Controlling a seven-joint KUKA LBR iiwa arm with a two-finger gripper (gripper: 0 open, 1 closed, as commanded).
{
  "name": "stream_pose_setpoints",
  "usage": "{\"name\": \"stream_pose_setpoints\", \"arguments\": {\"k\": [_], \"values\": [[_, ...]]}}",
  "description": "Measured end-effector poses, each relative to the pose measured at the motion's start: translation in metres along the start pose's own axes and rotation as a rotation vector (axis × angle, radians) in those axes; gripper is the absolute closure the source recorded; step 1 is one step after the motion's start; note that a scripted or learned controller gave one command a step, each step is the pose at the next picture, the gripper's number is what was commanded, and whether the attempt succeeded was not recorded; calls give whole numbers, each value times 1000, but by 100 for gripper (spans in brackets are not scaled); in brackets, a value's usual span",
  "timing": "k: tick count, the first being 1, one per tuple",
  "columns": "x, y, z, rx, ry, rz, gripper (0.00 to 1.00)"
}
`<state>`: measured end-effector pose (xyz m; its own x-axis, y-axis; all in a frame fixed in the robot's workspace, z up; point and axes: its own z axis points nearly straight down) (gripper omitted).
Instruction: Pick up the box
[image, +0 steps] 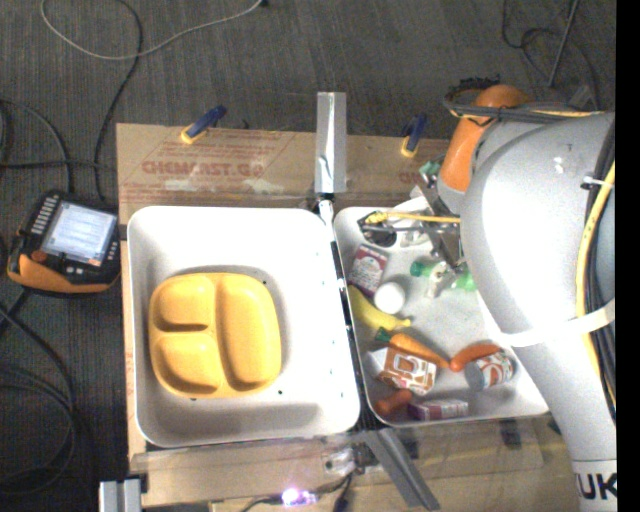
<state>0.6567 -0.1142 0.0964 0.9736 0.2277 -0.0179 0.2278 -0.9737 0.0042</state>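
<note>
Three box-like things lie in the right bin (520, 400). An orange and white box (408, 372) sits near the front, and a flat pink box (438, 408) lies against the front wall. A small maroon and white carton (367, 268) is at the bin's left side. My gripper (443, 258) hangs low over the back middle of the right bin, beside a green bottle (455, 279). It is to the right of the carton and well behind the orange box. The big grey arm hides the bin's right side.
The right bin also holds a banana (376, 316), a carrot (416, 350), a white cap (389, 297), a can (491, 372) and a red sausage (474, 354). A yellow divided plate (214, 332) lies in the left bin (150, 240). A teach pendant (68, 243) sits at the far left.
</note>
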Motion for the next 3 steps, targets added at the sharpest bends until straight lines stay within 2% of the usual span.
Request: {"name": "stream_pose_setpoints", "arguments": {"k": [1,2,3], "values": [[-98,-21,7,5,17,-52,0],[-28,13,8,0,23,11,0],[-1,1,7,2,2,37,0]]}}
